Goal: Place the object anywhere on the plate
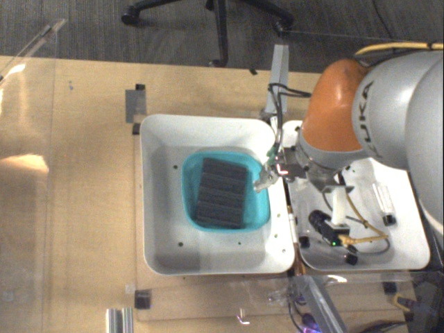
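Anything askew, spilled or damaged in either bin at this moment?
Nothing stands out. The dark ridged block lies flat on the teal plate in the left bin, slightly tilted but fully on it. The gripper sits at the plate's right edge.

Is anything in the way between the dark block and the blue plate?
No. The dark ridged block already lies on the teal plate in the left bin, so nothing separates them. The gripper is at the plate's right edge.

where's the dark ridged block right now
In the camera view the dark ridged block lies on the teal plate in the left white bin, just left of the arm's hand.
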Controlling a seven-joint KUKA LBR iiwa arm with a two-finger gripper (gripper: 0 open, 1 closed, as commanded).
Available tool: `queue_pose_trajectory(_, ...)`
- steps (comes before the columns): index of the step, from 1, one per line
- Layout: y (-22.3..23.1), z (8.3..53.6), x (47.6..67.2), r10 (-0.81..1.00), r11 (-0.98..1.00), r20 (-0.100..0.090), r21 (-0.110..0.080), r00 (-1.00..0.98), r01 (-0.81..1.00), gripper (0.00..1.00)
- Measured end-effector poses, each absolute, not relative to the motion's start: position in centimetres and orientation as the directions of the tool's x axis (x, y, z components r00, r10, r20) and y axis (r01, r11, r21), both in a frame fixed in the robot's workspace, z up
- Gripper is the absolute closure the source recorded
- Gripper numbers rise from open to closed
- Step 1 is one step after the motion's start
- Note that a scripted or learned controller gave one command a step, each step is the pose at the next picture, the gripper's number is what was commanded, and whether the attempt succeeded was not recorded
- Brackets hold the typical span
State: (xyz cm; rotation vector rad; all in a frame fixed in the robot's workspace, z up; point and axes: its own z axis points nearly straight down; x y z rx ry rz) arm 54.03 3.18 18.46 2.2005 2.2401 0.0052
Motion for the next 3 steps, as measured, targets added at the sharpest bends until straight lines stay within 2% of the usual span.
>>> queue_pose_trajectory(2,-1.0,20.0,57.0,1.0,-0.015,0.0,0.005,0.015,1.0,0.0)
queue_pose_trajectory(3,-1.8,24.1,56.9,0.992,-0.123,0.0,0.008,0.123,0.992,0.0)
